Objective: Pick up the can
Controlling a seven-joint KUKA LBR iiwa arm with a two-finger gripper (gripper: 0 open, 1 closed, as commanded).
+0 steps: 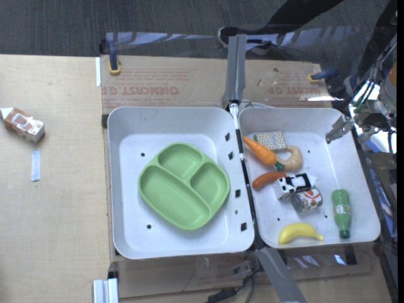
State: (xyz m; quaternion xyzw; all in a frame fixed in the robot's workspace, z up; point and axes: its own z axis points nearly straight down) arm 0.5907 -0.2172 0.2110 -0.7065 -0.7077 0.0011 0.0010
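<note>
The can (307,200) lies on its side in the right bin (369,188), silver with a red and white label. It touches a black and white item (295,184) on its upper left. My gripper (339,130) hangs over the right bin's far right corner, well above and to the right of the can, with nothing seen in it. The arm behind it runs off the view's right edge.
Around the can in the right bin lie a carrot (263,151), a speckled sponge (270,139), a tan ring (292,158), an orange sausage (266,180), a green bottle (341,212) and a banana (300,233). A green divided plate (183,185) sits in the left bin (120,169). A small carton (24,125) rests on the bench at far left.
</note>
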